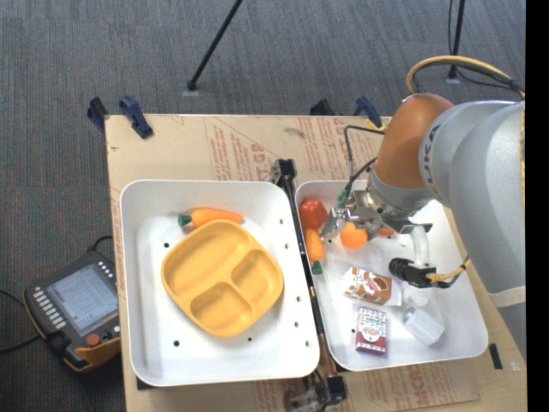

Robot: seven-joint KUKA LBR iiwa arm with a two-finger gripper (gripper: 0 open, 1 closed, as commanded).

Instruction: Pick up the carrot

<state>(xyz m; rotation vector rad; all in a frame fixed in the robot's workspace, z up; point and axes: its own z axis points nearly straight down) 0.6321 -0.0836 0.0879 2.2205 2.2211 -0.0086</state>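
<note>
One carrot (214, 216), orange with a green top, lies in the left bin against the far edge of the yellow divided plate (223, 276). A second carrot-like orange piece (315, 245) with a green end lies along the left wall of the right bin. My gripper (346, 220) hangs low in the right bin, just right of that second piece and of a red vegetable (312, 212). An orange ball (353, 237) sits right under the gripper. I see nothing clearly held.
The right bin (467, 316) also holds two small printed snack boxes (369, 285) (371, 330) and a white object (423, 324). The arm's grey body covers the bin's right side. A teach pendant (77, 312) lies left of the bench.
</note>
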